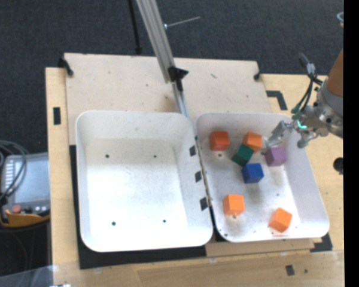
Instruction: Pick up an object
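Observation:
The right bin (316, 191) holds several small blocks. At its back lie two orange blocks (219, 140) (253, 140), with a green block (243, 155), a blue block (252, 173) and a purple block (276, 155) close by. Toward the front sit two more orange blocks (233, 204) (280, 219). My gripper (291, 136) hangs over the bin's back right part, just above and right of the purple block. Its fingers (277, 134) are spread, so it is open, and nothing is between them.
The left bin (137, 178) sits beside the right one, their rims meeting at the middle. A slanted metal rail (158, 34) rises from behind the bins. A grey device with cables (21, 187) lies off the bench at the left.

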